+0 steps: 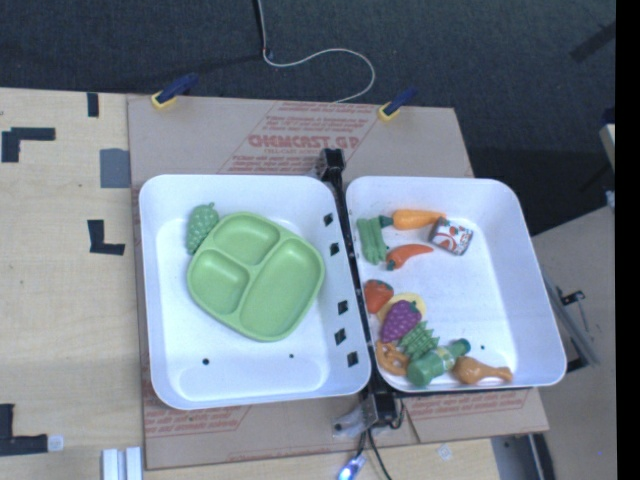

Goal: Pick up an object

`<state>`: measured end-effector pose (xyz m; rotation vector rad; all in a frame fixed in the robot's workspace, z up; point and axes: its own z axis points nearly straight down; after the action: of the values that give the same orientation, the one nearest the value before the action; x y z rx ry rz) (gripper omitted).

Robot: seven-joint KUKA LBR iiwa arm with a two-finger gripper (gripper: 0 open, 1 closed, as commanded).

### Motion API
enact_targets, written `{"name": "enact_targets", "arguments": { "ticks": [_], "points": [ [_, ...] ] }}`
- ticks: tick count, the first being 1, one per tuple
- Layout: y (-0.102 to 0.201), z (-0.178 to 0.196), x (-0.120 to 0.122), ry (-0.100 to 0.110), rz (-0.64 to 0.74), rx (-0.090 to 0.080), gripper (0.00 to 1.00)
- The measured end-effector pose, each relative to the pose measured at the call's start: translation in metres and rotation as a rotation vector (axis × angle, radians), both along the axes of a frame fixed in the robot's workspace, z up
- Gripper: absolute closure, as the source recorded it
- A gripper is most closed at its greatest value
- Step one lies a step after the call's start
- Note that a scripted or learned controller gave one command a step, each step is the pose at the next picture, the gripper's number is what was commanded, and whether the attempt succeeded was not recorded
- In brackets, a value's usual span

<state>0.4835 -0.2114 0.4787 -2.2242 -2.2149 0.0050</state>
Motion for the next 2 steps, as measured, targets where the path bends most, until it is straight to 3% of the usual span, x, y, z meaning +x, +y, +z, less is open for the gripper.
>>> {"name": "enact_targets", "arguments": {
  "ticks": [1, 2],
  "points": [
    [-0.013, -0.050, 0.000, 0.001, 0.002, 0.000, 1.00],
    [-0.012, -0.060, 0.001, -0.003, 0.005, -0.001, 1.00]
  ]
}}
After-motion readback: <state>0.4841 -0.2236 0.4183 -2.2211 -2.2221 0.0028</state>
